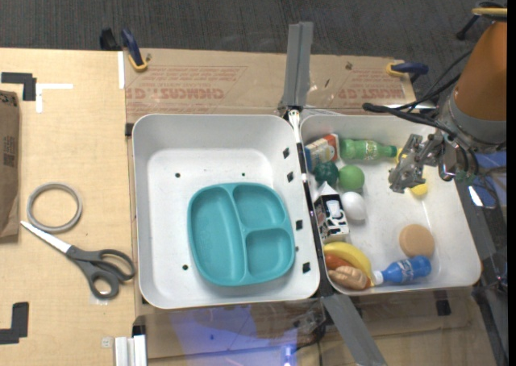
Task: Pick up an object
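From above, the gripper (405,172) hung in the right bin (451,276), and whether it was open, closed or carrying anything, I couldn't tell. A small yellow object (418,189) sat just beside and below its tip, maybe touching. The risk, I judged: that smooth little piece squirting away. Further below lay a round tan ball (416,240), matte and easier.

Teal tray (241,232) — white bins (161,195) — seemingly green bottle (367,149).
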